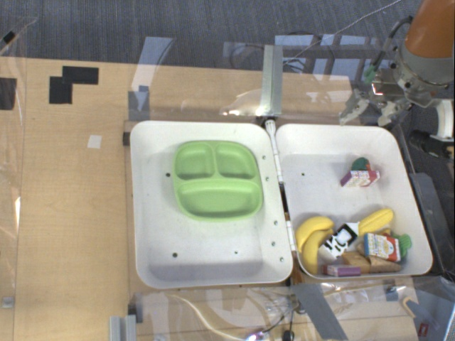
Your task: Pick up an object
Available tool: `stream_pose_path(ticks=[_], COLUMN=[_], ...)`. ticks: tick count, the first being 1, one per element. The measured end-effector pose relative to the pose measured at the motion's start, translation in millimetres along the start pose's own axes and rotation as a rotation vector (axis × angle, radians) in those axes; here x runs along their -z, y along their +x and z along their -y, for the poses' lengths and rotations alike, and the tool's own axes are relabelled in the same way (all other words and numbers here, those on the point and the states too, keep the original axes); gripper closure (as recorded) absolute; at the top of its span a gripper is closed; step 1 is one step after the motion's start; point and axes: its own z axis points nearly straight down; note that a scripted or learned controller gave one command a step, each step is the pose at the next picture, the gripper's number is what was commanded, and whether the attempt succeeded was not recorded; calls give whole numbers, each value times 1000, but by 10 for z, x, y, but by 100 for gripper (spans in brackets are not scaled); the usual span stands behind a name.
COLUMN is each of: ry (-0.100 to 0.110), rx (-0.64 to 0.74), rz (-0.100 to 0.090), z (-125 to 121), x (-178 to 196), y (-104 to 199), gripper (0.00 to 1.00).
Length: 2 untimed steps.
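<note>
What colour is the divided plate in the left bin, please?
Light green plate, seen in the camera view.

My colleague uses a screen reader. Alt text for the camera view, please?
The gripper hovers above the right bin's far edge, jaws open and holding nothing. That bin holds toy food; the left bin holds a green divided plate.

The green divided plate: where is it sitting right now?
In the camera view, the green divided plate lies in the left bin, around its middle, across the divider from the bananas.

A light green divided plate [217, 180] lies in the white left bin [153, 261], yellow bananas [313, 234] and a black-and-white carton [340, 240] in the white right bin [313, 151].
</note>
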Motion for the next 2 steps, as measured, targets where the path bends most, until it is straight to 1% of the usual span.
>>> stream_pose_path(ticks=[1, 2], ry=[3, -5], rx=[46, 22], rz=[0, 1], z=[156, 549], x=[-1282, -1850], y=[-284, -784], gripper=[0, 0])
